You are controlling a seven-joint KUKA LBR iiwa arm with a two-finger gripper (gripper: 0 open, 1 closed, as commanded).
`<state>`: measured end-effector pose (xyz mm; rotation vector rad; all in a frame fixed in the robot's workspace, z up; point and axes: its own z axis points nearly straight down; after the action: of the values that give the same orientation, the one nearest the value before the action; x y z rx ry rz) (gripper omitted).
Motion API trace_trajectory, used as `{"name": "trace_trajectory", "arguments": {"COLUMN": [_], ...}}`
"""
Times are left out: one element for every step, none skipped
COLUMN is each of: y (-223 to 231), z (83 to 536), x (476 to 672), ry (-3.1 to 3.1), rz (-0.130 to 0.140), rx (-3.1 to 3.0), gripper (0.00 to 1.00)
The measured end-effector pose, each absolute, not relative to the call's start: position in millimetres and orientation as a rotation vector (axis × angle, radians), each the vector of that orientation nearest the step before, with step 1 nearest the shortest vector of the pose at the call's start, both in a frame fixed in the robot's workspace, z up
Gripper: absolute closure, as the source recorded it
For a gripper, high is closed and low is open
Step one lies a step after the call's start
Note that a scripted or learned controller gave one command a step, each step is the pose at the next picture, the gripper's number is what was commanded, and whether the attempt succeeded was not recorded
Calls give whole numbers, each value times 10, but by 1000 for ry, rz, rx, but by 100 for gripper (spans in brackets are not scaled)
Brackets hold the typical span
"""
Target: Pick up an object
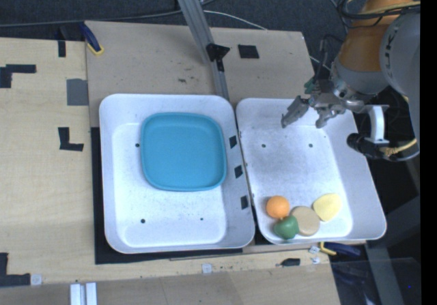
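At the far left the pale wooden tabletop point(41, 160) carries several dark tape marks, and a blue and yellow clip point(92, 39) lies near its upper edge. Next comes the left bin point(123, 222), a shallow white tray with a turquoise square plate point(183, 151) resting flat in its upper middle. A grey metal bar point(198, 17) slants down from the top of the view and ends just above the gap between the two bins.

The right bin point(300, 160) sits just beside the left one, their rims nearly touching. Four small things cluster at its near end: an orange ball point(277, 207), a green ball point(286, 228) just below it and touching it, a tan round piece point(306, 221) pressed against the green one, and a yellow piece point(328, 206) at the right of the group, touching the tan one.

At the far end of the same bin, well apart from that cluster, the hand point(307, 114) hangs over the bin's upper right part. Its two fingers are spread apart with nothing between them. Behind it the grey arm point(410, 44) with its orange band reaches in from the right, and black cables run along the dark floor above
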<state>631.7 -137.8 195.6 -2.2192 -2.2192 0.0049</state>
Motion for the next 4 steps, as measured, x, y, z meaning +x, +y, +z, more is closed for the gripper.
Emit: {"name": "trace_trajectory", "arguments": {"y": [-1346, -1377, -1375, -1445], "z": [1502, 881, 1008, 1593], "x": [6370, 6335, 6346, 6378], "ry": [-2220, -2220, -2222, -2223], "rz": [4, 4, 1, -2], "rx": [-2218, -2218, -2220, -2223], "gripper": [0, 0, 100, 100]}}
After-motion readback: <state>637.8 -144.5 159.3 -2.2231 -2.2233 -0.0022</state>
